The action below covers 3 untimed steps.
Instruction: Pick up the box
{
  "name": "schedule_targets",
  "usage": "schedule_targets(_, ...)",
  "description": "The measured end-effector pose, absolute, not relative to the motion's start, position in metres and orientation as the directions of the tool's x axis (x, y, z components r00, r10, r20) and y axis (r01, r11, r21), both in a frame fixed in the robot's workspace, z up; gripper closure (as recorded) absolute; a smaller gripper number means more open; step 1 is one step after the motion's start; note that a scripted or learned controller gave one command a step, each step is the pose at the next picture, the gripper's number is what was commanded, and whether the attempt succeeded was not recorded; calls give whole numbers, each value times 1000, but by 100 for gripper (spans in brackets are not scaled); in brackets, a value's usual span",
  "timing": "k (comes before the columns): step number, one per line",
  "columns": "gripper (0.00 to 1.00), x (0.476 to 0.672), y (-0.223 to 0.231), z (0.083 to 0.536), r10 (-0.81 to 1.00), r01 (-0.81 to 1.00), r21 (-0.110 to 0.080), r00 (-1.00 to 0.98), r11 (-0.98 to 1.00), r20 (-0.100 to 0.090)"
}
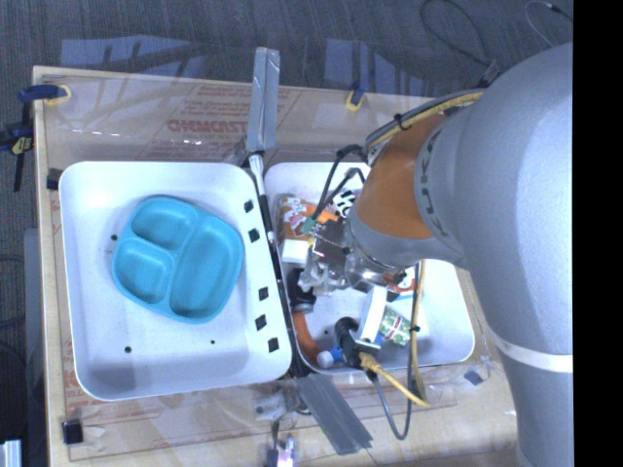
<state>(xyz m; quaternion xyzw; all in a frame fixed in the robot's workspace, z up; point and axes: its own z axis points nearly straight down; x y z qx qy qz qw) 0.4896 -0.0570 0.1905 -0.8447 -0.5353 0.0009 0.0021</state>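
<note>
- Reaching in from the right, the grey arm (506, 212) with its orange band (394, 197) covers much of the right bin (458, 343).
- The gripper (313, 280) sits low over the left part of that bin; whether it is released or clenched cannot be told.
- A small white box (294, 252) lies by the right bin's left wall, just beside the gripper. Whether the two touch is unclear, and nothing shows the box being grasped.
- Behind the box lies an orange-brown packet (294, 214).
- Nearer the front, an orange thing (305, 336) runs along the same wall, with a small blue thing (324, 359) in the corner.
- A green-printed pack (397, 327) is partly hidden under the arm.
- The left bin (88, 358) holds a blue divided plate (177, 258), lying flat near its middle.
- Both bins rest side by side on the bench (146, 115).
</note>
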Motion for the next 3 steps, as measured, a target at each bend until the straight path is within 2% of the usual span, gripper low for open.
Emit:
schedule_targets(1,100,476,-105,90,939,939,-4,344,-344,1)
schedule_targets(2,0,476,-110,91,937,937,2,350,-350,-6)
schedule_targets(3,0,523,-117,90,908,908,-7,420,-420,0)
